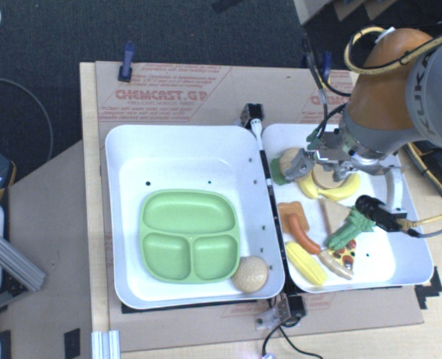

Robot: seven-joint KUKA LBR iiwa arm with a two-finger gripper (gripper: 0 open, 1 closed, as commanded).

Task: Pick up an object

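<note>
**A:** Why is the grey arm with the orange band (pixel 389 66) parked over the right-hand shallow white bin (pixel 407 271) and not the left one?

**B:** That bin carries most of the candidates for a pick. The pincer (pixel 333 163) hangs low at its upper end, right above the curved yellow plastic banana (pixel 333 191), with a round toy of green and tan (pixel 286 163) just to its left. My reading is that the banana is the target, since the pincer sits almost on it.

**A:** Is it pinching the banana?

**B:** I cannot tell. The wrist and its metal fittings cover the tips, so whether they are spread or pressed together is hidden. Nothing visibly sits between them, and the banana looks to be lying in the bin.

**A:** And the rest of that bin?

**B:** An orange-red toy sausage (pixel 301 234), a yellow corn cob (pixel 305 264), a green leafy toy vegetable (pixel 349 230) and a small pizza slice (pixel 342 260) are crowded together at the near end. That clutter likely makes the banana, apart from them, the easier grab.

**A:** The left bin (pixel 123 200)?

**B:** It holds a pale green three-compartment plastic tray (pixel 189 234), with a beige ball (pixel 250 273) resting against its lower right corner. Both bins sit on a brown board on the desk (pixel 183 88), held side by side by black clips.
</note>
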